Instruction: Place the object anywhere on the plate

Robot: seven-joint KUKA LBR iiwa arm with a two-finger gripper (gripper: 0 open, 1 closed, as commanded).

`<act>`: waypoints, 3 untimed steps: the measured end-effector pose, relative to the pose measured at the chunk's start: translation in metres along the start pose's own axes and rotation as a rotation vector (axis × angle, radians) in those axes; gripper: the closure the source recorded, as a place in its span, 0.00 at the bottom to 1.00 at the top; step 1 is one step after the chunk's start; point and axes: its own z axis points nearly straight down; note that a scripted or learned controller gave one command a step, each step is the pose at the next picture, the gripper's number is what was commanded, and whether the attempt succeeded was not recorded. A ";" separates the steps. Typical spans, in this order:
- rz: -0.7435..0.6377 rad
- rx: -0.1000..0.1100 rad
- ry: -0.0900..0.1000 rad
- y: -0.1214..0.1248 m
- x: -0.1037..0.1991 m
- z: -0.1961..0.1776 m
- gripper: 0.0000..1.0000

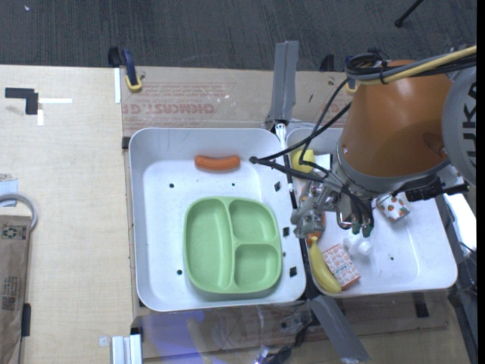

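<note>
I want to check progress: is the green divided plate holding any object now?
No. The green divided plastic plate has three bare compartments; the orange sausage lies beside it.

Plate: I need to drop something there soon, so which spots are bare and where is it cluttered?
All three sections of the green plate are bare. The left bin has open floor around it, below the hot dog. The right bin is crowded: gripper, banana, small packets.

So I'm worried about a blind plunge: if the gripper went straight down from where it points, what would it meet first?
Probably the banana or the small carton beside it in the right bin. The gripper hangs just above them, though depth is hard to judge.
</note>
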 end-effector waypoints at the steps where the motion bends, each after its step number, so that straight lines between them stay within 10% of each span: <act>1: 0.132 0.002 0.004 -0.010 -0.013 -0.009 1.00; 2: -0.094 0.001 0.005 0.055 -0.024 0.069 1.00; 3: -0.094 0.001 0.005 0.055 -0.024 0.069 0.00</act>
